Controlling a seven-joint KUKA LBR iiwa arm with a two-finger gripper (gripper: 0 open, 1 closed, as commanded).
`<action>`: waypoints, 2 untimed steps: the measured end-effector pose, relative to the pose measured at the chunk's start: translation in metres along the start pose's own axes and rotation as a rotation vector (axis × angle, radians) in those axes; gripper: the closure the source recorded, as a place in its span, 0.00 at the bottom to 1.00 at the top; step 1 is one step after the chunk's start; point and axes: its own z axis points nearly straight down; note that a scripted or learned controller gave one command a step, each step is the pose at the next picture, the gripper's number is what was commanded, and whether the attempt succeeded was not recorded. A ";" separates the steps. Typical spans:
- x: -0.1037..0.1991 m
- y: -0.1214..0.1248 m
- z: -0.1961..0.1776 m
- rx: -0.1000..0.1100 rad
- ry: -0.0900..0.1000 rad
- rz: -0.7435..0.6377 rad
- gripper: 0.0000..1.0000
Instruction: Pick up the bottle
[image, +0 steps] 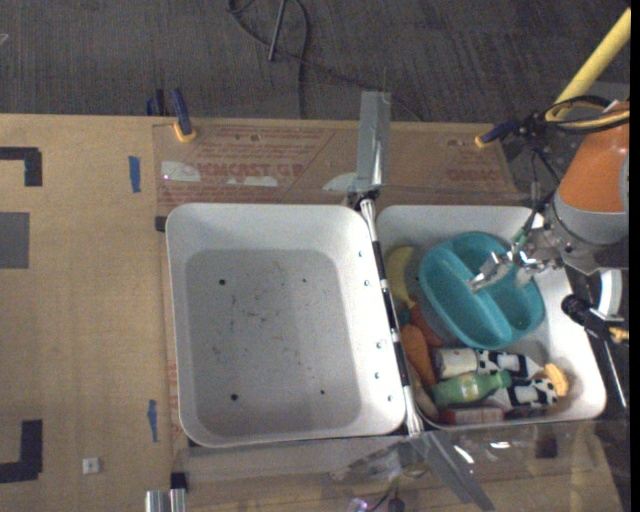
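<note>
On the left of the frame lies the tan bench, marked with black corner shapes and bits of blue tape. Next to it, filling the middle, sits the left bin, a shallow white tray whose grey floor shows small dark specks and a few holes.

A metal strip rises from the seam between the two trays toward the top of the frame. The right bin is crowded. At its left wall a yellow rounded thing is half hidden behind a teal bowl, which leans tilted across the upper middle of that tray. Below the yellow piece an orange carrot-like thing lies along the wall, with something red just above it that is too covered to name.

The bottle, green with a pale cap end, lies on its side near the lower edge of the right tray, touching a black-and-white spotted toy above it and a dark flat item under it that is hard to make out. A small orange piece sits at the toy's right end.

The gripper hangs over the bowl's inner hollow, well above the bottle; its fingers look slightly spread with nothing between them. The arm, grey with its orange band, is cut off by the right edge.
</note>
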 end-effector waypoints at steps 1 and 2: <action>0.009 0.000 -0.007 0.012 0.014 -0.010 1.00; 0.057 0.036 -0.080 -0.031 -0.041 -0.031 1.00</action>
